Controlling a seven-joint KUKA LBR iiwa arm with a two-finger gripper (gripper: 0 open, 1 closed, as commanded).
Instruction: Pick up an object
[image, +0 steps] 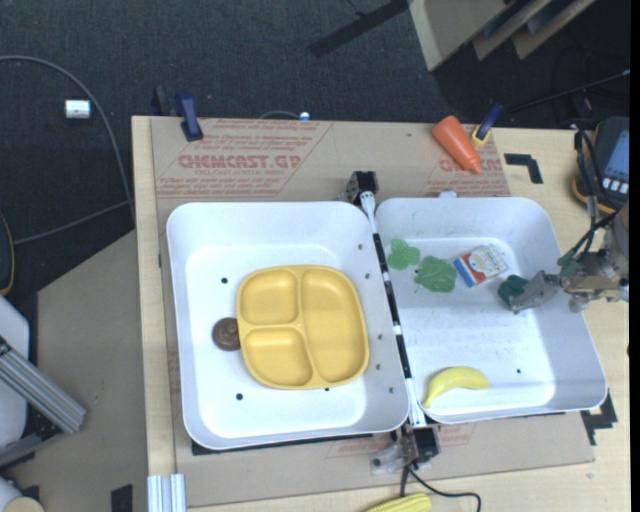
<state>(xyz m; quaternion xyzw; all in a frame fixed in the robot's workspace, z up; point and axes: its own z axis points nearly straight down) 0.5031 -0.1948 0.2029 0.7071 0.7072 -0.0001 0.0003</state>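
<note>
The right bin (560, 385) holds two light green leafy pieces (420, 265), a small red, white and blue carton (482, 264), a yellow banana (456, 381) near its front wall, and a small dark green object (513, 291). My gripper (545, 284) reaches in over the right rim of this bin, its tip right at the dark green object. Whether it grips that object is unclear from this angle. In the left bin (195, 300) lie a yellow divided plate (300, 326) and a small brown round piece (226, 334) against the plate's left edge.
An orange carrot-like object (457, 144) and a blue clip (487, 122) lie on the bench behind the right bin. A blue clamp (187, 115) sits at the back left corner. A black latch (362, 185) joins the bins at the back.
</note>
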